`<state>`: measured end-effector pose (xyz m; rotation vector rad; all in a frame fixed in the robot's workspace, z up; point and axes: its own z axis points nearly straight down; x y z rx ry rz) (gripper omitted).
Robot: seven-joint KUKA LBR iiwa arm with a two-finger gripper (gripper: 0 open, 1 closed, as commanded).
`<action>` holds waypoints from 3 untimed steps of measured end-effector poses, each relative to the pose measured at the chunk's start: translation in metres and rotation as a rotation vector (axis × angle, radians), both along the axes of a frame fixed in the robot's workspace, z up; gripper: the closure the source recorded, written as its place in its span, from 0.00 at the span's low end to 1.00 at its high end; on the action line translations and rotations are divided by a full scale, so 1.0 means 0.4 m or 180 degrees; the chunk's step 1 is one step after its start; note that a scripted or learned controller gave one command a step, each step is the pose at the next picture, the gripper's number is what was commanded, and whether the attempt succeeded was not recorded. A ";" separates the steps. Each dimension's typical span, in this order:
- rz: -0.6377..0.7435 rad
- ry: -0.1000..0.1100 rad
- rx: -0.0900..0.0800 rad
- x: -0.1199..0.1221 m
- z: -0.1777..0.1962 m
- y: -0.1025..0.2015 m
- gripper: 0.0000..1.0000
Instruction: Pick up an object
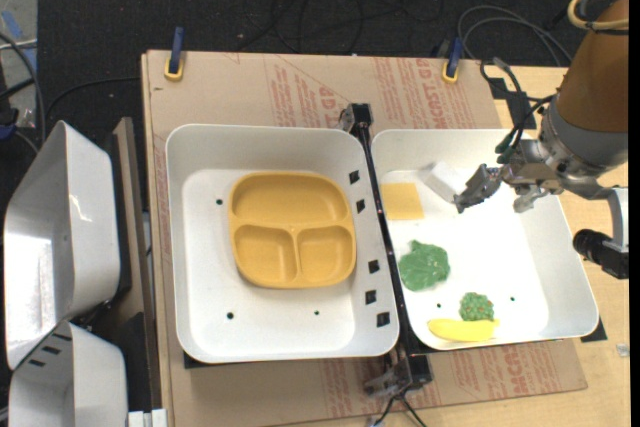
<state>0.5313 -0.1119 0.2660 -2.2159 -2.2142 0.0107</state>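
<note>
The pincer [500,189] is hanging over the right bin [560,260], near its far side, with its two dark fingers spread wide apart and nothing sitting between them. One finger [474,192] is pointing toward the bin's middle, close to a small pale grey block [437,183] lying on the bin floor; whether it is touching the block is not clear. The arm [598,80], with its orange band, is reaching in from the right.

In the same bin, a flat, square, yellow piece [403,201] is lying against the left wall. Nearer the camera, a ruffled green leafy piece [424,265] is resting on the floor, and further forward a smaller knobbly green piece [476,306] is sitting just behind a smooth yellow banana-shaped piece [462,328].

The left bin [200,245] is carrying a glossy yellow plastic plate [293,228] with three compartments and rounded corners. Both bins are smooth white and are lying on a brown cardboard sheet [300,90] covering the table.
</note>
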 end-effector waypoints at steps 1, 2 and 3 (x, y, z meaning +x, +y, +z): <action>0.0007 -0.0033 -0.0005 0.005 0.013 0.000 0.00; 0.0000 -0.0014 -0.0002 0.009 -0.147 0.006 0.00; -0.0002 -0.0020 -0.0003 0.020 -0.260 0.002 0.00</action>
